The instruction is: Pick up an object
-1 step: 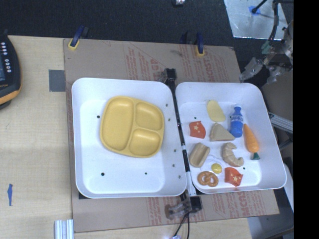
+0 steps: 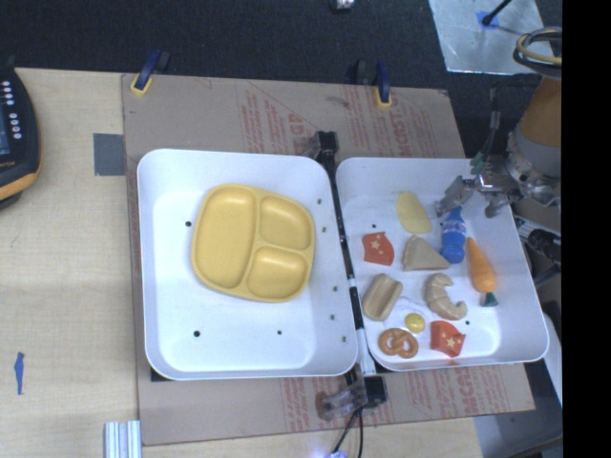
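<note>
Gripper [image 2: 470,197] at the upper right of the right bin [image 2: 531,346], fingers [image 2: 449,201] spread apart, grasping nothing. Hanging just above the blue bottle [image 2: 452,237], which lies between the pale yellow piece [image 2: 413,213] and the carrot [image 2: 482,267]. Apparently the approach step (nothing lifted yet). Next, probably: lower over the bottle, line the fingers across its narrow body, close, then lift straight up. Little space here, with the carrot just beside and the tan wedge [image 2: 421,254] near. Other choices lower in the same bin: croissant [image 2: 445,297], pretzel [image 2: 397,343], bread roll [image 2: 381,296]. Left bin [image 2: 167,346] with a yellow divided plate [image 2: 253,241]. Both bins on brown cardboard [image 2: 267,113], clamped on a light wooden bench [image 2: 62,284]; dark floor behind.
</note>
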Controlling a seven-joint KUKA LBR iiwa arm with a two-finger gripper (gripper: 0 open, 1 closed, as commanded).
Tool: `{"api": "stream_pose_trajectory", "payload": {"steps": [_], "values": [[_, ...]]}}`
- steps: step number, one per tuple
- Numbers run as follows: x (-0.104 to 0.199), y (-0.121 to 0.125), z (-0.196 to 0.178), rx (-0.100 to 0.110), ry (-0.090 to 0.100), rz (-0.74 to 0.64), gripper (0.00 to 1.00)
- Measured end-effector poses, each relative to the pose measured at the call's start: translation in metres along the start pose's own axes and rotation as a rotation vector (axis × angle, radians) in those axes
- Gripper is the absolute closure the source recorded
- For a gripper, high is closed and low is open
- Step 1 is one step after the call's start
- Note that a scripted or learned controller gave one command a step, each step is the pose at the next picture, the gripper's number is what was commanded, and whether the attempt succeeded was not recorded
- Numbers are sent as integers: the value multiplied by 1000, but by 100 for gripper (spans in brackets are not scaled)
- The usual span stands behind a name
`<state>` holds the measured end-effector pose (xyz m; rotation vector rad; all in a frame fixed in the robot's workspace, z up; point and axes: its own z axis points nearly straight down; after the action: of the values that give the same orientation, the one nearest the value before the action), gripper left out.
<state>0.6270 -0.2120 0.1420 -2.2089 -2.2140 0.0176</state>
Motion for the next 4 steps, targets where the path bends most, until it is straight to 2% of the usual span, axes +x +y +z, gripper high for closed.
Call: {"api": "stream_pose_trajectory", "payload": {"steps": [1,2,3,4], "values": [[14,-78,48,-25,-2,1,0],[21,6,49,3,0,-7,0],[20,9,35,-21,-5,-6,100],[83,29,-65,-26,-2,-8,100]]}}
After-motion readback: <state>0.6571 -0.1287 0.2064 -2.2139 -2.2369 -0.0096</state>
